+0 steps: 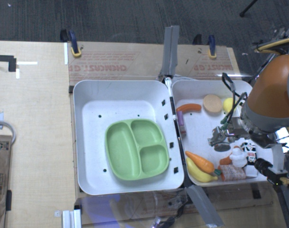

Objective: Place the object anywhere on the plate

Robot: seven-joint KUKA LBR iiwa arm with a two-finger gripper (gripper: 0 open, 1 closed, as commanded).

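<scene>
The arm is down in the right bin point(208, 182), its end effector point(221, 139) low over that bin's floor near the right wall, among the toy food; whether it is apart or together I cannot tell. This looks like the picking step. The green plate point(137, 148) sits bare in the left bin point(87, 137), so next comes a firm grasp, perhaps of the carrot point(200, 161) or hot dog point(189, 108), then a carry across the divider.

red upside-down lettering on the cardboard sheet point(149, 61) behind the bins, printed twice, seemingly "chemcat" with further letters too blurred to read, recycling mark on the brown paper bag point(1, 175) at the worktop's left edge
</scene>
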